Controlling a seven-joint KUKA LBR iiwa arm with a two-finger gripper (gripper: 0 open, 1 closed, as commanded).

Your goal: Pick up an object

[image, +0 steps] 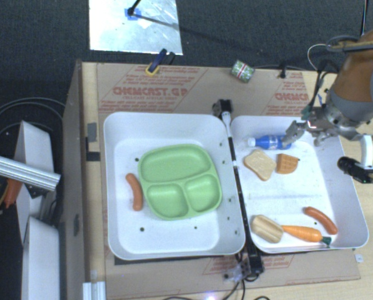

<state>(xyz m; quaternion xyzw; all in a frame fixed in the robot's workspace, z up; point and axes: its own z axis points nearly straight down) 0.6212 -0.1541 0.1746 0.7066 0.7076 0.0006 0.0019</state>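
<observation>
Overhead, your gripper (297, 132) hovers at the right bin's (352, 214) twelve o'clock, just beside the blue bottle (269, 142); finger state: cannot tell. Approach step, apparently; next you'd need to descend squarely over the bottle.

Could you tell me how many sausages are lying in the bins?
2. One sausage lies in the left bin, just left of the green tray; the other sausage lies in the right bin, above the carrot.
</observation>
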